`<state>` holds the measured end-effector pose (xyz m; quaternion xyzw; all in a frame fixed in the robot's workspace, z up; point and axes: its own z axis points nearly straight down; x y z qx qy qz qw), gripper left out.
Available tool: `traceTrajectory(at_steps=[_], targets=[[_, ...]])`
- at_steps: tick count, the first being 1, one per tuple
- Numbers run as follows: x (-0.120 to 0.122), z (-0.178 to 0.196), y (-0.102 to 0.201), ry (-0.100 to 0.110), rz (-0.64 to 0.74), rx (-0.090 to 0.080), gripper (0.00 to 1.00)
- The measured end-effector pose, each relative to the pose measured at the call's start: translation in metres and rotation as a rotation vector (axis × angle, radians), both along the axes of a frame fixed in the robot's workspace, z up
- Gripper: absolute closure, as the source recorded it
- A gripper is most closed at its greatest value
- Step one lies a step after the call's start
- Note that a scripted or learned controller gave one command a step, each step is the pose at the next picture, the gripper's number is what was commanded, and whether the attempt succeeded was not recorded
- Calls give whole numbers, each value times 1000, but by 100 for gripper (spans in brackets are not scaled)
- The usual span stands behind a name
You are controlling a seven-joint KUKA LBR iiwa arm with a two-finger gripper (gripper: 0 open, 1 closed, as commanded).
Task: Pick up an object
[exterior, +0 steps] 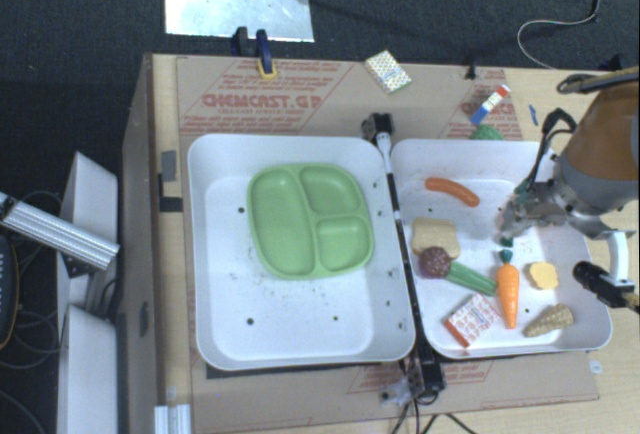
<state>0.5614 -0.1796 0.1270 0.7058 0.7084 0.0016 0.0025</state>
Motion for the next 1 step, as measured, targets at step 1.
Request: traceTrajectory(at_steps=[1], targets=[[0,0,0,0,0,0,0]])
